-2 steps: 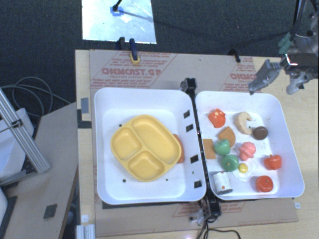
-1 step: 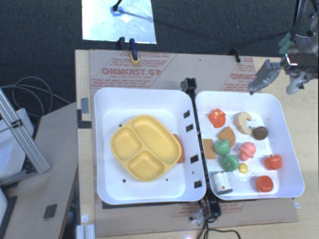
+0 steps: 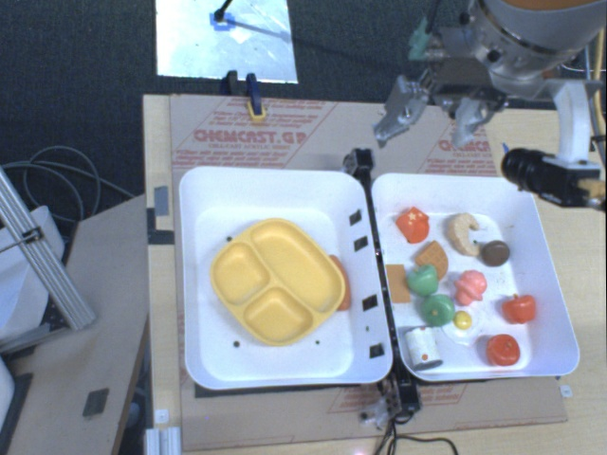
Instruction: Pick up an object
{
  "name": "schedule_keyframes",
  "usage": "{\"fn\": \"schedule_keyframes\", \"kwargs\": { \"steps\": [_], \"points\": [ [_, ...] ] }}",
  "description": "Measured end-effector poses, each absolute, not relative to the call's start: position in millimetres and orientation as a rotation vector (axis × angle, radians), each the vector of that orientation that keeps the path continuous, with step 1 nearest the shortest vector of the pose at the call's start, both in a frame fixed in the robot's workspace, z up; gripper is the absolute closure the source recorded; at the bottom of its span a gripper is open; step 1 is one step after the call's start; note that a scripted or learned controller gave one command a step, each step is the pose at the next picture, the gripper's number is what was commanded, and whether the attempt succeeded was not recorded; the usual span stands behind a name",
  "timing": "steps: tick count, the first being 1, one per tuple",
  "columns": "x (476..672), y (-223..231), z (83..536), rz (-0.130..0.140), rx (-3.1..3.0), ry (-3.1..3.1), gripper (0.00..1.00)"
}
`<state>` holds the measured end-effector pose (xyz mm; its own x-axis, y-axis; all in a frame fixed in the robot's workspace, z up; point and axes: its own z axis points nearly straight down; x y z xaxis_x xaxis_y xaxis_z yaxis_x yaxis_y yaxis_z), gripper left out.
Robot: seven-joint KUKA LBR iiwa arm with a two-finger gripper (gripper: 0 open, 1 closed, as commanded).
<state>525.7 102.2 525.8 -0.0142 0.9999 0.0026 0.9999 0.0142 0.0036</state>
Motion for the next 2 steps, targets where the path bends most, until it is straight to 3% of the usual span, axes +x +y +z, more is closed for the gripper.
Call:
{"fn": "schedule_keyframes", "kwargs": {
  "steps": [1, 2],
  "points": [
    [488.3, 179.1, 535.5, 0.006, 2.207, 2.237, 0.00],
    [490.5, 174.1, 546.6, 0.009, 2.213, 2.227, 1.00]
  ]
}}
